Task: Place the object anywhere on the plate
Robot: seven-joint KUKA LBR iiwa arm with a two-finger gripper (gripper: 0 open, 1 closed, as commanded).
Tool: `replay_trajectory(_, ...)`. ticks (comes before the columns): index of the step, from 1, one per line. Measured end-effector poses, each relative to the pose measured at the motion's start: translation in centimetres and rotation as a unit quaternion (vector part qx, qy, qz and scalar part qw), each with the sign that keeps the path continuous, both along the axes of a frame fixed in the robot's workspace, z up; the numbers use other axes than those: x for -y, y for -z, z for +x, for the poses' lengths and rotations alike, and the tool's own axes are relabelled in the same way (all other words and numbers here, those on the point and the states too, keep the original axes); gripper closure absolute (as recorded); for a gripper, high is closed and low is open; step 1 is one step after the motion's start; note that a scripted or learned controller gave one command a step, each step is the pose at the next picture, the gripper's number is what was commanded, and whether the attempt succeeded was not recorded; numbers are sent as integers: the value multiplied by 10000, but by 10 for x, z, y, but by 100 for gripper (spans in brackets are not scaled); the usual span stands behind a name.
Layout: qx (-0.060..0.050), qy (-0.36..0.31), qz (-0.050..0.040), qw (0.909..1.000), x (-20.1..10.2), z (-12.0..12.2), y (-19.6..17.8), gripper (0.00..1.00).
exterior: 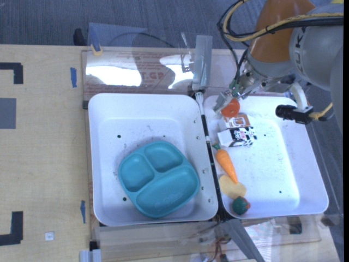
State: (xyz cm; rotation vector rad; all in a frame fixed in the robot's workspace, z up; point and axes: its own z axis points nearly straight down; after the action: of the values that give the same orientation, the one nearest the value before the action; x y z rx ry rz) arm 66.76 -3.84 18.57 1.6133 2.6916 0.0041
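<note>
A teal divided plate (158, 178) lies in the left bin (103, 113), toward its front. My gripper (231, 95) is down at the back left corner of the right bin (289, 168), under the orange wrist band. A small orange-red object (231, 108) sits right at the gripper's tip, partly covered by it; I cannot tell whether it is gripped. In front of it lies a white box with black print (239, 135). Further forward along the bin's left wall are a carrot (226, 164), a pale yellow piece (233, 189) and a green and red ball (240, 204).
The ridge where the two bins meet (207, 146) runs between the gripper and the plate. A clear plastic sheet (142, 70) and a grey upright bracket (202, 64) stand behind the left bin. The wooden bench top (38, 146) extends to the left.
</note>
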Motion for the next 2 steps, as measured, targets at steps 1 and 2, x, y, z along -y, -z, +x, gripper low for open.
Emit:
replay_trajectory(1, -23, 213, 13, 9998, -83, -17, 0, 100)
replay_trajectory(2, 40, -95, 6, 9999, -145, -48, 89, 100)
